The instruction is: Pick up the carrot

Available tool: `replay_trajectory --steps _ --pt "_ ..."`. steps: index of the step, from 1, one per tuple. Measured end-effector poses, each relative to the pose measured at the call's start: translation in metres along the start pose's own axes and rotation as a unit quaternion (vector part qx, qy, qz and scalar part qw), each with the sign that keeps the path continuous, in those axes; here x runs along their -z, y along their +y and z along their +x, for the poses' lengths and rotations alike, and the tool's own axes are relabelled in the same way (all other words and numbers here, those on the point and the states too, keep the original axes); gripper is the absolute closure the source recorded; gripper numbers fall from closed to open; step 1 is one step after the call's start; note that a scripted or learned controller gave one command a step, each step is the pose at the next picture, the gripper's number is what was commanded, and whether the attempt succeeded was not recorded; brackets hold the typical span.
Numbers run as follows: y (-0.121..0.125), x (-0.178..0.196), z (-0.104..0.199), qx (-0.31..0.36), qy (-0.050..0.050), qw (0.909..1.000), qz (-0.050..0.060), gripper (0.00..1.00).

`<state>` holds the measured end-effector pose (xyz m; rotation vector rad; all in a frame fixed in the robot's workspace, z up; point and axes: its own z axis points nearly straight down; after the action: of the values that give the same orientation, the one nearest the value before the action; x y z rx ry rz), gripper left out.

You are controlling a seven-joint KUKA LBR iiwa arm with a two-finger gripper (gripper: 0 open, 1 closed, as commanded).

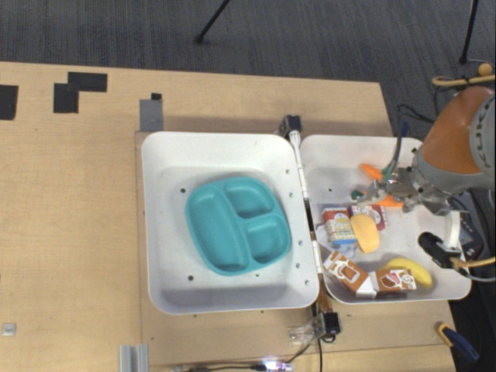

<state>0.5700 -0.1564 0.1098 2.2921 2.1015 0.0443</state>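
The robot's hand (pixel 385 193) hangs low over the far right part of the right bin (pixel 333 152), at the end of a grey arm with an orange band (pixel 453 132) that enters from the right. Whether the hand is released or clenched cannot be told. An orange carrot (pixel 372 171) lies just beside the hand, toward the bin's far side, and another small orange piece (pixel 391 203) shows right under it. Nearer the camera in the same bin sit a small printed carton (pixel 338 227), a yellow oval lemon-like piece (pixel 366 232), two brown and white cartons (pixel 346 273) and a yellow banana (pixel 409 270), all close together. The left bin (pixel 167 289) holds a teal divided plate (pixel 236 225) with three compartments. Both bins rest side by side on a tan wooden surface (pixel 70 231).
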Motion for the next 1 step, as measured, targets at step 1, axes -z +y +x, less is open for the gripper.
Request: replay_trajectory --steps 1 --pt "0.0394 -0.0260 -0.0274 0.057 0.000 0.9982 0.019 0.00"
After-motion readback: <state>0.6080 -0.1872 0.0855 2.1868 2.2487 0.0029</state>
